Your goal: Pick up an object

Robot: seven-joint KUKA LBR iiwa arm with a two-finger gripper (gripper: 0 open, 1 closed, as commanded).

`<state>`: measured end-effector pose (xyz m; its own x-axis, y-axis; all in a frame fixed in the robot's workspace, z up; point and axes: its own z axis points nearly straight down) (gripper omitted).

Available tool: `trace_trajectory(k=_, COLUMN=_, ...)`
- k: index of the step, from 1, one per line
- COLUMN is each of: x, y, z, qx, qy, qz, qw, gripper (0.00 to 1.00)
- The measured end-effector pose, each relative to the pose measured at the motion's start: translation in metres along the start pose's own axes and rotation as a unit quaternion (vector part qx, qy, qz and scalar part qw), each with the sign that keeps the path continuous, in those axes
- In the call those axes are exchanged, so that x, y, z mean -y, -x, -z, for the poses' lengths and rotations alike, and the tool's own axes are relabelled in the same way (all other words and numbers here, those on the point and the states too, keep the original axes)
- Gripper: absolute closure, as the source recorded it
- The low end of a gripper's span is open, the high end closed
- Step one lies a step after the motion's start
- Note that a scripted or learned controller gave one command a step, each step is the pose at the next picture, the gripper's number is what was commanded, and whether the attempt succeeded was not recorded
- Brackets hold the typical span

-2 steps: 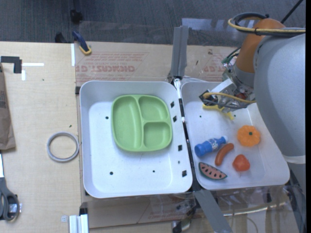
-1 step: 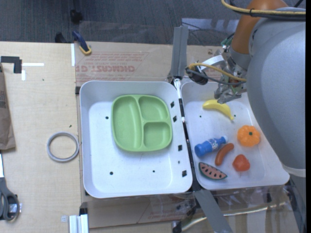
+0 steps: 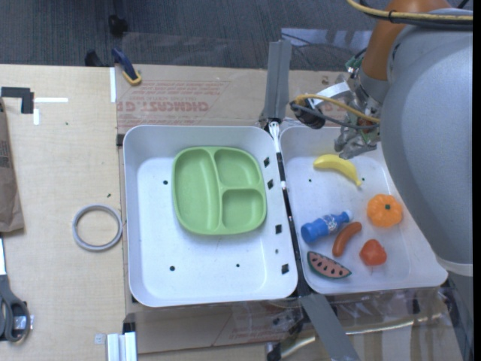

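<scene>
The right bin [image 3: 302, 173] holds a yellow banana [image 3: 337, 168], a small orange pumpkin [image 3: 385, 210], a blue bottle [image 3: 325, 226], a brown sausage [image 3: 346, 238], a red pepper [image 3: 373, 253] and a watermelon slice [image 3: 328, 266]. My gripper [image 3: 356, 143] hangs at the bin's far side, just above and right of the banana, below the grey arm and its cables. Nothing shows in its grasp.
The left bin [image 3: 132, 216] holds a green divided plate [image 3: 220, 190]. On the bench to the left lie a grey tape ring [image 3: 98, 226] and scissors [image 3: 12, 318]. A blue clamp [image 3: 126, 66] sits at the back. The arm's bulk covers the right bin's right edge.
</scene>
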<state>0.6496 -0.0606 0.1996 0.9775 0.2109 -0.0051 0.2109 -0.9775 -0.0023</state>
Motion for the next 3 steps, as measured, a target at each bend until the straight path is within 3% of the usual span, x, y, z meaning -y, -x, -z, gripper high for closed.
trace_trajectory(k=1, x=-0.016, y=0.003, z=-0.009, qx=0.000, qy=0.000, qz=-0.006, qw=1.0000, gripper=1.00)
trace_trajectory(k=2, x=-0.095, y=0.046, z=0.023, qx=-0.001, qy=0.001, qz=-0.006, qw=1.0000, gripper=1.00)
trace_trajectory(k=3, x=-0.098, y=0.030, z=-0.071, qx=0.000, qy=0.000, qz=0.002, qw=1.0000, gripper=1.00)
